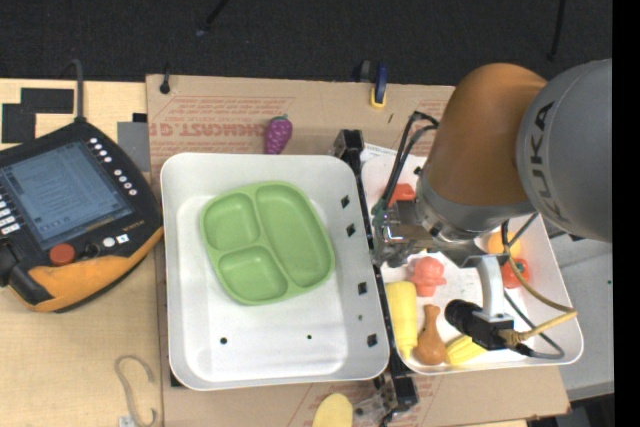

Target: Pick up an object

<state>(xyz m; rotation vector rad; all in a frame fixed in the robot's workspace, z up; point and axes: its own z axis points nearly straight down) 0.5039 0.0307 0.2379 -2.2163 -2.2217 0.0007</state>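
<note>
Cardboard-covered bench (100, 355) under two bins (190, 315)

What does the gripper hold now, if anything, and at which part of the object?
It cannot be told. The arm covers the gripper over the right bin, so no object shows between its fingers. The pink toy and yellow toy lie in the bin.

Readable text — two items. Arm housing (565, 155): black capital letters on the grey casing, running along its curve; "KU" is legible, the rest turns out of sight. Cardboard sheet (230, 115) under the bins: reddish printed lines, upside down from this camera and too faint to read with confidence. Pendant screen (50, 190) at left: rows of display text — illegible.
</note>
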